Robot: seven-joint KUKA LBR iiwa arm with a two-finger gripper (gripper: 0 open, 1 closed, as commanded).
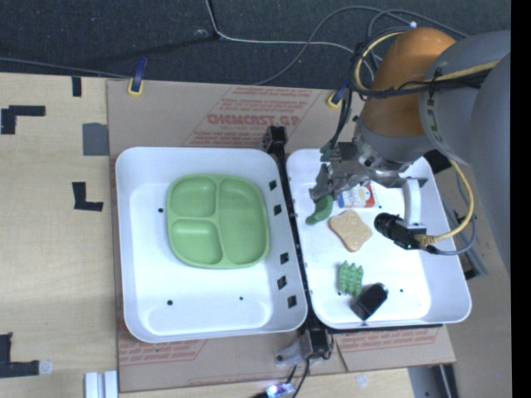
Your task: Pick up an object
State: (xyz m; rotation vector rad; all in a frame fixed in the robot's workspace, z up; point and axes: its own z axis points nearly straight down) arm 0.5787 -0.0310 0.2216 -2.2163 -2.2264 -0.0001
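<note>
Where the grey arm comes down into the right bin [452,301], the gripper [330,187] hangs just up and left of the tan bread slice [352,230]. A long green thing [319,215] lies right at the tip of the gripper, just left of the bread slice. Its top end touches the gripper or hides under it; I cannot tell which. I cannot tell if the gripper is open or closed, or if it has hold of anything.

A small white packet [360,196] with red and blue marks sits just above the bread slice. Its words are too small to read. The brown cardboard [249,114] far above and left of the bread slice has red print, too blurry to read for sure.

The long green thing is dark green, thin and a bit bent, like a bean pod.
</note>
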